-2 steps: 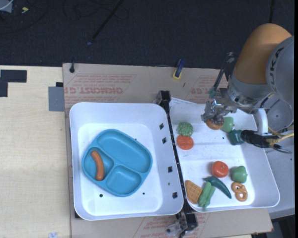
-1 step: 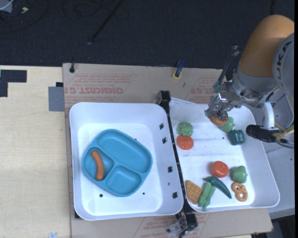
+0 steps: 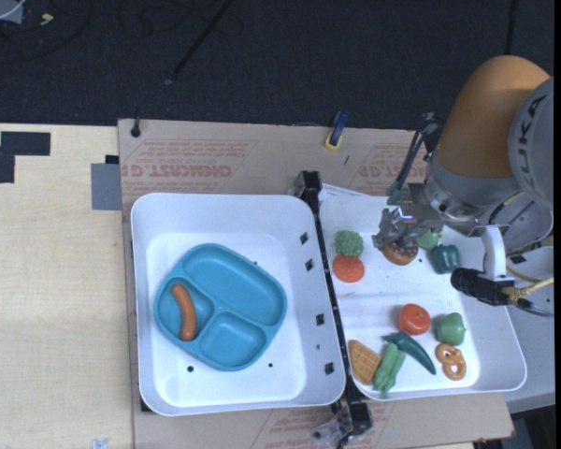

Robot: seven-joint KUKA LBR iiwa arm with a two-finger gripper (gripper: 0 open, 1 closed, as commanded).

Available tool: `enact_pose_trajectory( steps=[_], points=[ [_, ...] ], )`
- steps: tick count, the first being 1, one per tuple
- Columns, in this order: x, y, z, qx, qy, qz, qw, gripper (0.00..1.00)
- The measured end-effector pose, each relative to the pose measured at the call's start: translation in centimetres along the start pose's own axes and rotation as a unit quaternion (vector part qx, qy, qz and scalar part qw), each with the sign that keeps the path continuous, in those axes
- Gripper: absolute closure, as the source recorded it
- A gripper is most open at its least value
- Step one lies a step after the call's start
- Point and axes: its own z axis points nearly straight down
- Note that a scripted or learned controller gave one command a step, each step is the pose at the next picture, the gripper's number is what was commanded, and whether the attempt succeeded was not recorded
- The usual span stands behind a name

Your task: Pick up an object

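The gripper point(image 3: 398, 235) sits low in the right bin point(image 3: 514, 363), directly over a small round brown toy point(image 3: 399, 253); its finger state cannot be told. The toy shows no clear long axis.

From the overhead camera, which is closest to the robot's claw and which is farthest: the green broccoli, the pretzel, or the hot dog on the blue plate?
Measured from the gripper in the camera view:
1. Broccoli: right bin, just to the gripper's left in the picture.
2. Pretzel: right bin, near its front corner.
3. Hot dog: left bin, lying in a compartment of the blue plate, clearly farthest.
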Motion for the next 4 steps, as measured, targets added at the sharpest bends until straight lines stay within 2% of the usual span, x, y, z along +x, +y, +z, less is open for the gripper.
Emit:
enact_pose_trajectory(
  steps=[1, 2, 3, 4],
  points=[
    [-1.0, -0.8, 0.5, -0.001, -0.001, 0.002, 1.0, 1.0],
    [-0.1, 0.0, -0.4, -0.002, -0.001, 0.001, 1.0, 1.0],
    [-0.8, -0.5, -0.1, -0.001, -0.001, 0.002, 1.0, 1.0],
    [-0.4, 0.3, -0.4, -0.002, -0.001, 0.001, 1.0, 1.0]
  ],
)
